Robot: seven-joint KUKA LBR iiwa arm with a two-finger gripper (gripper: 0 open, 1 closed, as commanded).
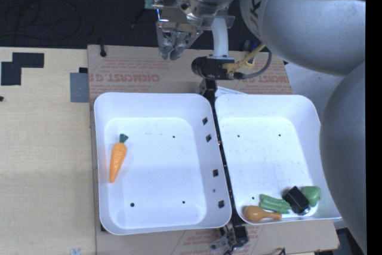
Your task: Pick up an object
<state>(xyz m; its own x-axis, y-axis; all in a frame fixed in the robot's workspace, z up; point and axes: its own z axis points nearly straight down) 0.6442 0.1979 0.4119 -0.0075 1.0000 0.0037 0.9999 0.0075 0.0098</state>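
so the big grey kuka arm with the orange band [298, 3] is hanging over the top right of the bench, and its two-finger gripper [174, 51] is sitting above the cardboard sheet [137, 71] behind the bins, not over either one. the fingers are looking pressed together with nothing between them. the left shallow white plastic bin [155, 106] is holding just an orange toy carrot with a green top [117, 159], lying near its left wall. the right shallow white plastic bin [268, 104] is keeping a little pile in its near right corner: a green bean-pod toy [274, 203], a black blocky piece [296, 199] touching it, a green leafy bit [311, 193] just behind, and a tan pear-shaped toy [259, 214] at the front.
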